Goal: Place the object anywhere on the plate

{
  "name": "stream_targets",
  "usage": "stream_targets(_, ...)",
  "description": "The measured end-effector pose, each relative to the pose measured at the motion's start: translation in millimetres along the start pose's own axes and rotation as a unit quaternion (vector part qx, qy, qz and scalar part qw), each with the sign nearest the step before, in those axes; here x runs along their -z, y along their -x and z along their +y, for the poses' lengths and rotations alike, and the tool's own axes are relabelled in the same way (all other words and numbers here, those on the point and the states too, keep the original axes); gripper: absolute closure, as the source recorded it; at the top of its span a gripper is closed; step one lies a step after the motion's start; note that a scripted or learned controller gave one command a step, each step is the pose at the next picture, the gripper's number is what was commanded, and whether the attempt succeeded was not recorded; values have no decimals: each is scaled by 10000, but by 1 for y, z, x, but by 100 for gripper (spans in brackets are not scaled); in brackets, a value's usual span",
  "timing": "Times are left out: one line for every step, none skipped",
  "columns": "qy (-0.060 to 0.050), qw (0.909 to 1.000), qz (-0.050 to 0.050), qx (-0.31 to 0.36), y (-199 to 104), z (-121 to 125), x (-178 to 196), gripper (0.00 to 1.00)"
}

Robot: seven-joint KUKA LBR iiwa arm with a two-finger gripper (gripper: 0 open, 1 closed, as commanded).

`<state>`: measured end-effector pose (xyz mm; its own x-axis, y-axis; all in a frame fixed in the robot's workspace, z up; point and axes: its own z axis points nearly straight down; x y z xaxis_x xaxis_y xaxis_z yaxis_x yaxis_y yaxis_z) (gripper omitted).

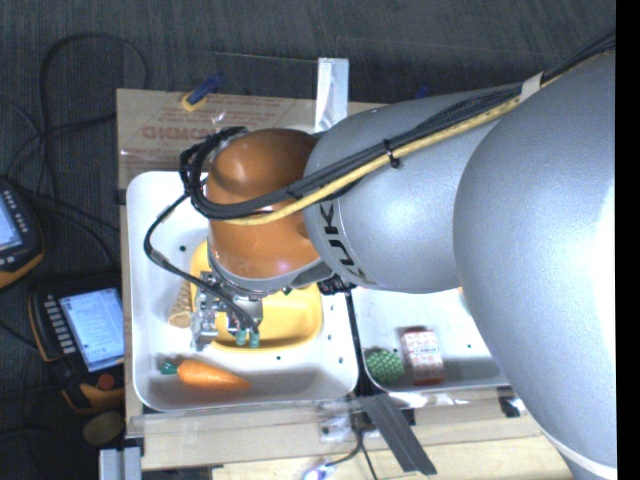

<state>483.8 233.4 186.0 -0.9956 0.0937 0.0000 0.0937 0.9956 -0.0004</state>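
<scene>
Grey arm (500, 198) dominates our view, reaching in from the right over the left bin (145, 268). We log one carrot (205, 374) on that bin's near floor, long axis left-right, green top leftward, just beside the yellow plate (305, 323) and not on it. Gripper (228, 330) hangs over the plate; we cannot tell its state. Right bin (450, 368): one green ball (385, 364), one can (421, 354). Bench stands on dark carpet; one tablet (92, 326) lies left
</scene>
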Motion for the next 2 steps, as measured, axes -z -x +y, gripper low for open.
stream_targets(-8,9782,2,-2078,2,0,7,100)
stream_targets(-11,9782,6,-2075,3,0,16,100)
